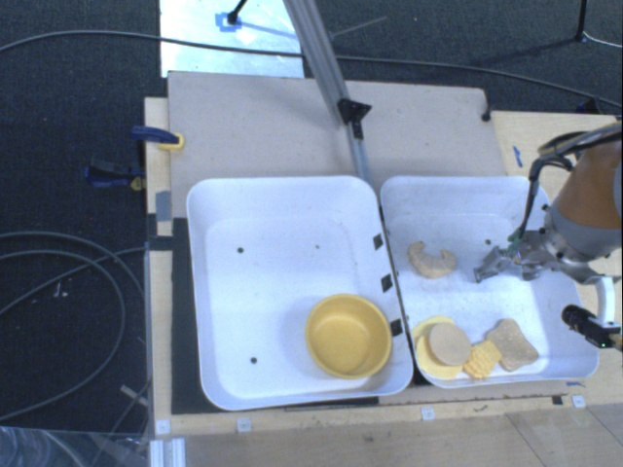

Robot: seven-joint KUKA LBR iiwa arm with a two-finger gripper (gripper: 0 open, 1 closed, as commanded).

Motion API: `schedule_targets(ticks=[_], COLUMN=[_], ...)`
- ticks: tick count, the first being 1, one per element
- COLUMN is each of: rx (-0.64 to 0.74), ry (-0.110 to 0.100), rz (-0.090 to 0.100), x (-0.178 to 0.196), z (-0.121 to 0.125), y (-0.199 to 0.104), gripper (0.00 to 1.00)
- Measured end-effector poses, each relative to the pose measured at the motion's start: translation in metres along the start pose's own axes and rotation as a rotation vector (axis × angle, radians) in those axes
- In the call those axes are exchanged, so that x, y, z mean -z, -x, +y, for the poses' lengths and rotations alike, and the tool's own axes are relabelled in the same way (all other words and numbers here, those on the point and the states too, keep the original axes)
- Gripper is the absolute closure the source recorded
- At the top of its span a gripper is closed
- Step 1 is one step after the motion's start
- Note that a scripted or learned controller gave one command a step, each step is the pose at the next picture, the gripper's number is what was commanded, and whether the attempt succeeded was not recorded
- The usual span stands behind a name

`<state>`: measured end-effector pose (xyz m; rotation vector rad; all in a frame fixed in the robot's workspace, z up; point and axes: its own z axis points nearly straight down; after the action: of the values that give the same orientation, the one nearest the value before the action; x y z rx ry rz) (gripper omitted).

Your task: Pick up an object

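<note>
In the right bin [458, 197] my gripper [490, 267] reaches in from the right and hangs low over the bin floor. A pale croissant-shaped piece [431, 260] lies just left of it, a short gap away. Near the front of this bin lie a round tan disc [449, 342] on a yellow plate [424, 337], a yellow waffle-like cracker [480, 360] and a tan bread slice [513, 343]. Nothing shows in the gripper.
A yellow bowl [348, 335] stands at the front right of the left bin [263, 202]. The wall between the two bins runs just left of the croissant piece. A slanted metal pole [326, 56] crosses above the bench behind the bins.
</note>
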<state>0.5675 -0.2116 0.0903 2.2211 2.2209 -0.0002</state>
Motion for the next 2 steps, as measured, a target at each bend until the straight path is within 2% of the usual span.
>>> schedule_targets(ticks=[1, 2], rx=[0.000, 0.005], ry=[0.004, 0.008], rz=[-0.002, -0.003], x=[0.012, 0.076], z=[0.001, 0.008], y=[0.000, 0.001], gripper=[1.00, 1.00])
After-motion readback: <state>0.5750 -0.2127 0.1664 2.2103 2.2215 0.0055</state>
